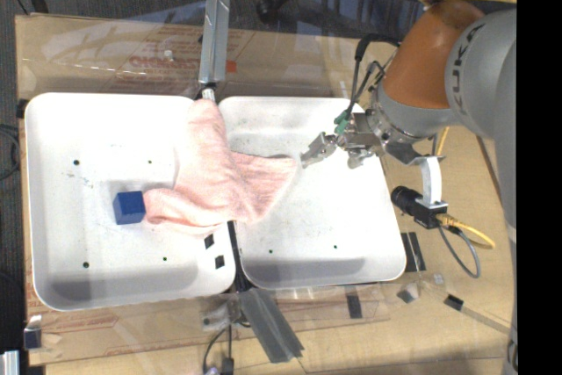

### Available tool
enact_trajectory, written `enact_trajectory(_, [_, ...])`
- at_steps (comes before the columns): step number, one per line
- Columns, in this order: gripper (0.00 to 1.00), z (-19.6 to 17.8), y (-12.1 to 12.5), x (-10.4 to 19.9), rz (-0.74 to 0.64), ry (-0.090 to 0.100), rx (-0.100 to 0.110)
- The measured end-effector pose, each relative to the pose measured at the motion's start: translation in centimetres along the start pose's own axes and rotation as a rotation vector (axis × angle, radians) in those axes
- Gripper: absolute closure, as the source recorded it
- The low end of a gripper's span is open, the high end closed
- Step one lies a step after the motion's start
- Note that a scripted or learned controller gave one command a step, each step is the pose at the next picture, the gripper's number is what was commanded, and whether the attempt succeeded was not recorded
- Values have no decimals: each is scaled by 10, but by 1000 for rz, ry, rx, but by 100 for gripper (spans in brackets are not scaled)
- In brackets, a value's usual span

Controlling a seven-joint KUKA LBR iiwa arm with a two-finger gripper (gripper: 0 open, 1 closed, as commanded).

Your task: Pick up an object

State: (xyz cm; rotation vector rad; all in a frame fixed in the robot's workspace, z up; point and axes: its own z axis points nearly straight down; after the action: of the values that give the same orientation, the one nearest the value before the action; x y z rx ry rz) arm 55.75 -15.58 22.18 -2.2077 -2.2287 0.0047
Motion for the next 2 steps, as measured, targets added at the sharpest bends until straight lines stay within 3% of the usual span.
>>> enact_trajectory(1, [0, 130, 28, -1, 120, -1, -3])
enact_trajectory(2, [100, 120, 28, 0, 116, 0, 0])
